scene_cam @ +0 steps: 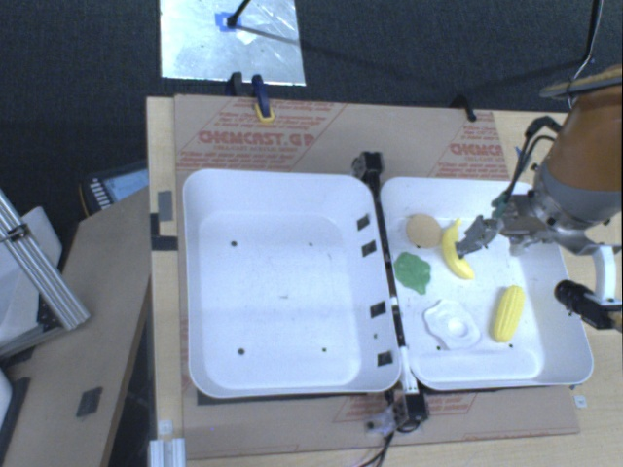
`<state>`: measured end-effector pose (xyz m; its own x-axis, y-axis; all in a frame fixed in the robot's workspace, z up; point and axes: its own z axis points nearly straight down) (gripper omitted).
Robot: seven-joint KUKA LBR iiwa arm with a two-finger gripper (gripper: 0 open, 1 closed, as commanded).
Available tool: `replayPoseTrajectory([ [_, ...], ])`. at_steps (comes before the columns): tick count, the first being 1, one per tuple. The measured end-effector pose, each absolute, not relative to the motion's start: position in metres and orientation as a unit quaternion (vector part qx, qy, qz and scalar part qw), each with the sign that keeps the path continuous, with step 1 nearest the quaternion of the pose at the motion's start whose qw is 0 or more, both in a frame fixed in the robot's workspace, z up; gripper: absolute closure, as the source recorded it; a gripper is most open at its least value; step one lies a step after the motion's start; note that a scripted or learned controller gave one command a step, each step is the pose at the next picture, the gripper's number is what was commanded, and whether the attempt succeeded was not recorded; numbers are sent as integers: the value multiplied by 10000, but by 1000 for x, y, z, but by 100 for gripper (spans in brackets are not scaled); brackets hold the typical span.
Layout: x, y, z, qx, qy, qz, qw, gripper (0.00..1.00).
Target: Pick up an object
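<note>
Nearest the camera in the right bin [560, 363] lies a fried-egg toy [452, 324], with a corn cob [507, 312] beside it, its long axis running roughly near to far. Further in sit a green leafy piece [414, 271], a banana [456, 252] and a tan round piece [423, 230]. My claw [477, 235] hangs over the banana's upper end, reaching in from the right; whether its tips are apart or together I cannot tell, and nothing shows between them. The banana runs near to far, curving slightly, directly beneath and just left of me. I judge it the closest target: a short descent should meet it. The left bin [209, 261] lies beyond reach on the table [321, 125].
</note>
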<state>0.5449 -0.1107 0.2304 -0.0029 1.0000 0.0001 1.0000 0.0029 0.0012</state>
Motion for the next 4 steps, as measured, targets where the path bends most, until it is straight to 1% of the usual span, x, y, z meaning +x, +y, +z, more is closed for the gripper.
replayPoseTrajectory([
  [1,515,-59,325,7036,7106,42,32,0],
  [2,516,-62,331,7044,7098,23,27,100],
  [3,486,19,336,7028,7114,15,-2,100],
  [4,531,123,420,7021,7121,66,27,100],
])
